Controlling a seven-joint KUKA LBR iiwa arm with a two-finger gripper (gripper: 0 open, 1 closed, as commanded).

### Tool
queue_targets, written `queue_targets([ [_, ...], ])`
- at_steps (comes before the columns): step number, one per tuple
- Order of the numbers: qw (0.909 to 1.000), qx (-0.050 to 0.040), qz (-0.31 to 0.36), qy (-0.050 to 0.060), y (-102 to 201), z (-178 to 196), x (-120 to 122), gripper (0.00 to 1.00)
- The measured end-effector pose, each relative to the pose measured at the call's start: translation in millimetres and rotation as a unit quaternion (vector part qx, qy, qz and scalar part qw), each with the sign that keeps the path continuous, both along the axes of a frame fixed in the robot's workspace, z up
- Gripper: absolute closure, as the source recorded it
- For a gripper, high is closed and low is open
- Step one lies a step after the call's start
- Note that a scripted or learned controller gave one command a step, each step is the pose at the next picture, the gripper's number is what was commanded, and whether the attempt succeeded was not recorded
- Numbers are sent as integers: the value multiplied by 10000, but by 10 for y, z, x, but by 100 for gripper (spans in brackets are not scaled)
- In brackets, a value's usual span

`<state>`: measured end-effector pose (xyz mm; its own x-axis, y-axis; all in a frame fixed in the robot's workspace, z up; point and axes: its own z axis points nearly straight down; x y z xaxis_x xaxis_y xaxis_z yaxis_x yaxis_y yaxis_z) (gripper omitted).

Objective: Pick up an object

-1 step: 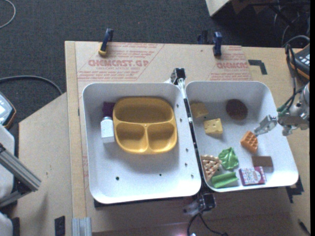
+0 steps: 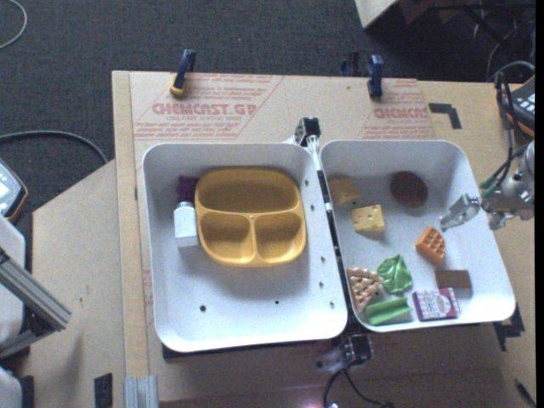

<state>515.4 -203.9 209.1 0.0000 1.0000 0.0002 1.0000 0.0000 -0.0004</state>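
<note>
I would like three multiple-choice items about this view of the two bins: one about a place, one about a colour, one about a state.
1. Where does the yellow divided tray lie?
A. left bin
B. right bin
C. on the bench

2. What colour is the waffle piece?
A. green
B. orange
C. purple

3. How does the gripper stand?
A. clamped on the cheese
B. inside the left bin
C. over the right bin's right side, holding nothing

Answers:
1 A: the tray sits in the left bin.
2 B: it is orange.
3 C: it hangs above the right bin, near the waffle piece, nothing between its fingers.
</note>
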Motion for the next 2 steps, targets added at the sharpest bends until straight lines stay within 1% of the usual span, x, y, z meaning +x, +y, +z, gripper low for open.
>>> queue_targets([
  [1,10000,19,0,35,96,-589,-37,0],
  [2,10000,17,5,31,157,-1081,33,0],
])
